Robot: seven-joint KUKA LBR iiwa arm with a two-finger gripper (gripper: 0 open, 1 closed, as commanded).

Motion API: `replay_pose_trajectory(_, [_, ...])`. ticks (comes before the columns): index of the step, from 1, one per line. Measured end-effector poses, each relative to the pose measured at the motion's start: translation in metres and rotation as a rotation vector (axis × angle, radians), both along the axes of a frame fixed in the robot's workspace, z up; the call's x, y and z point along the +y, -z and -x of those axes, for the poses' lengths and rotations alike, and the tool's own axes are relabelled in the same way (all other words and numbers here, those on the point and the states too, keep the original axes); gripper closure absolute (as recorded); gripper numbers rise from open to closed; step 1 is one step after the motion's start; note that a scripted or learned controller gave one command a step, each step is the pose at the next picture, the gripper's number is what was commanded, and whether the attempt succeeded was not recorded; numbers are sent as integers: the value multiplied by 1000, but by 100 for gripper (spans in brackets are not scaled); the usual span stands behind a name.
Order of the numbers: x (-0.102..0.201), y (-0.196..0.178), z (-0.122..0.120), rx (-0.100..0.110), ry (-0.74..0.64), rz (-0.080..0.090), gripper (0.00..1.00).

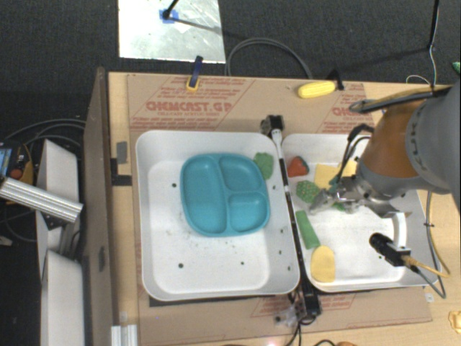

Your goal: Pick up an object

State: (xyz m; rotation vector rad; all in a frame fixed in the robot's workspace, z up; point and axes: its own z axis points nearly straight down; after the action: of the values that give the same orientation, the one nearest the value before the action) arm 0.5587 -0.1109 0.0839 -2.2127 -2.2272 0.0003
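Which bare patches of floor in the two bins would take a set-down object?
Left bin: strip on the near side of the blue plate. Right bin: patch right of the green stick and yellow oval. Crowded: its far-left corner around the gripper.

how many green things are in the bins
3. One green piece in the left bin, at the plate's top right corner. In the right bin: a bumpy one mid-left, a long one by the left wall. The arm may hide more.
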Motion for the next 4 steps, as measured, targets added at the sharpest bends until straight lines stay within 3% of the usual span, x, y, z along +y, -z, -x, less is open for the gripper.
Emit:
replay_pose_trajectory(1, [-40,-2,-46,-9,1,4,0])
replay_pose_trajectory(2, [1,0,-23,-1,-1,0,0])
replay_pose_trajectory(3, [-30,-1,-34,-5,6,3,0])
replay_pose_trajectory(4, [-28,-12,-35,-7,2,2,100])
